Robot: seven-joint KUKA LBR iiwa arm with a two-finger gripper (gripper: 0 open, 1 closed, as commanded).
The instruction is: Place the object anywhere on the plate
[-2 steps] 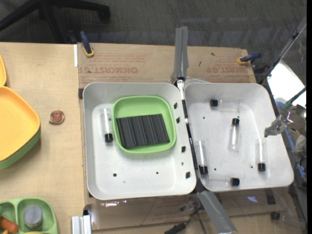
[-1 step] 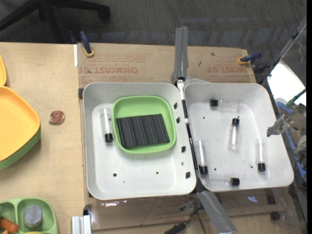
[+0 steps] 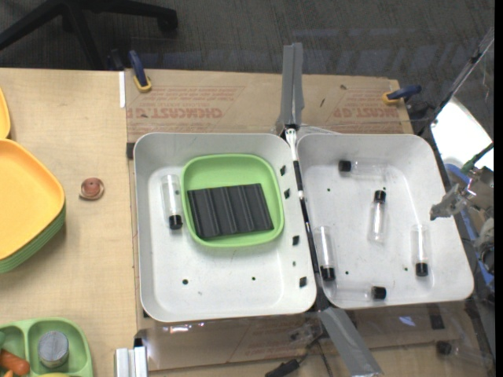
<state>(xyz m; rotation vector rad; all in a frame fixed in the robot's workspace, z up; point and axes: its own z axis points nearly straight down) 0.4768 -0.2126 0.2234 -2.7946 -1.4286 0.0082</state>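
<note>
We see a dark block (image 3: 233, 210) with ridges lying flat on the green plate (image 3: 269, 171). It covers most of the middle of the plate. The plate sits in the far part of the left bin (image 3: 220, 289). Just left of the plate a clear tube (image 3: 171, 201) with a black cap lies in the same bin, with its cap at the near end.

The right bin (image 3: 354, 144) touches the left bin along the middle. In it we see a short tube (image 3: 346, 166) at the far side and a middle tube (image 3: 379, 214) with its cap at the far end. A side tube (image 3: 324, 253) lies by the bin's left wall and an edge tube (image 3: 420, 253) lies near its right wall. A small black cap (image 3: 378, 293) sits at the near side.

The tool (image 3: 451, 203) hangs over the right rim of the right bin, well apart from the block and plate. We cannot tell if it is spread or pressed together, and we see nothing in it.

Both bins rest on cardboard (image 3: 236, 110) on the surface (image 3: 71, 108). Yellow plates (image 3: 27, 203) are stacked at the left, with a small brown knob (image 3: 92, 188) beside them.
</note>
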